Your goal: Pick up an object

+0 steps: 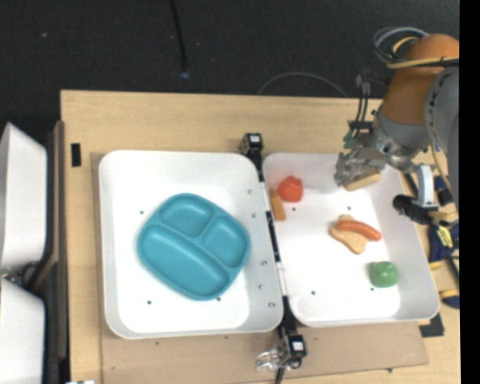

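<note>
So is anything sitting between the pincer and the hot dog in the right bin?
Nothing visible does. The pincer is over the right bin's far edge, and the hot dog lies nearer the camera with bare white floor between them. The red piece and green piece lie off to the sides.

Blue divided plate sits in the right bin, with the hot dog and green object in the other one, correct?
Not quite. The camera view shows the blue divided plate in the left bin; the hot dog and green object lie in the right bin.
</note>
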`<action>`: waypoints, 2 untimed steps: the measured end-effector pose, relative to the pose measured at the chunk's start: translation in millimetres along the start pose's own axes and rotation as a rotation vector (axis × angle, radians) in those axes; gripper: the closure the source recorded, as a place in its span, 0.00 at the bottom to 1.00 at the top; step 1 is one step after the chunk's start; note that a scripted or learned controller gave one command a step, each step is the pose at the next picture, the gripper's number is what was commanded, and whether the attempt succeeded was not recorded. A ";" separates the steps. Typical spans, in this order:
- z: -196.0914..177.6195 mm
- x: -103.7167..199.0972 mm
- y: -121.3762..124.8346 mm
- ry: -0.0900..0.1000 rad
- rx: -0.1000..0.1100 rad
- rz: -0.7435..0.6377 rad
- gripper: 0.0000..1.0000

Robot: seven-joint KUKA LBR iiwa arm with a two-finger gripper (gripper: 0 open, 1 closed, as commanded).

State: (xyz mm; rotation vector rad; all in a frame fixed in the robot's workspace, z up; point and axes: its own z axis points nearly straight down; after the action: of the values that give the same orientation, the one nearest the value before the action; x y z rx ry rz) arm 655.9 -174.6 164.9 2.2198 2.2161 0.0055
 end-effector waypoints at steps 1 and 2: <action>-52.5 -1.2 1.4 0.000 0.000 -0.005 1.00; -47.2 52.3 -5.5 0.002 0.006 -0.008 1.00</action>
State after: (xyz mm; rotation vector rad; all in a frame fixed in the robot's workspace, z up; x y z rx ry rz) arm 650.2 -122.3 212.0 2.2150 2.2283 0.0007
